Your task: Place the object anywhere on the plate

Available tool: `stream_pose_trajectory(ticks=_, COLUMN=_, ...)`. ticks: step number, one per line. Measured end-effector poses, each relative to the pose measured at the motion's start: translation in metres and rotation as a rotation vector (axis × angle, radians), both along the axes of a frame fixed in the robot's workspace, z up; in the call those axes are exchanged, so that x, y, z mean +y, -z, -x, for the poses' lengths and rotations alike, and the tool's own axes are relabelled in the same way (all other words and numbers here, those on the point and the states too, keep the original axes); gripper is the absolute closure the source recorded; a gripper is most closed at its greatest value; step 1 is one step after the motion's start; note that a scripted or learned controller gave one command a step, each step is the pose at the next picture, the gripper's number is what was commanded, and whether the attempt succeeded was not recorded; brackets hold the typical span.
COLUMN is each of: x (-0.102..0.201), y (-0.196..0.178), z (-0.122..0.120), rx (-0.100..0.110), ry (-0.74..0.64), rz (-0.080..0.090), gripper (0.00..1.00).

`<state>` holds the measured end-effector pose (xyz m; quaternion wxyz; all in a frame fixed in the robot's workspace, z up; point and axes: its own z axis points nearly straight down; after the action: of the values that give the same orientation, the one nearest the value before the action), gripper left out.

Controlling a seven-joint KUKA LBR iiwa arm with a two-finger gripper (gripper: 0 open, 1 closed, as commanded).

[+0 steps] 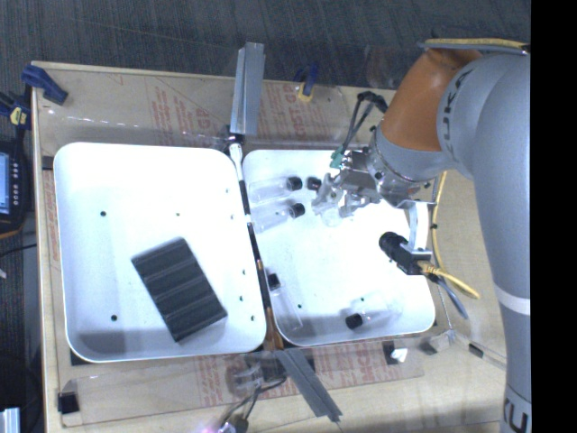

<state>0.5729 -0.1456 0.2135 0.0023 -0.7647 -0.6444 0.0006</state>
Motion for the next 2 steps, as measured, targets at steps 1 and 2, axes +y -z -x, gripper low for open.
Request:
stream_pose_trajectory(ticks=1, x=0.088, y=-0.006, z=-0.033, rx=-0.002, ry=-0.022, rz=0.000, gripper=1.00)
stream_pose_trajectory(ticks=2, x=0.170, y=0.023, z=-0.083, rx=0.000, ry=-0.147, rz=0.001, gripper=1.00)
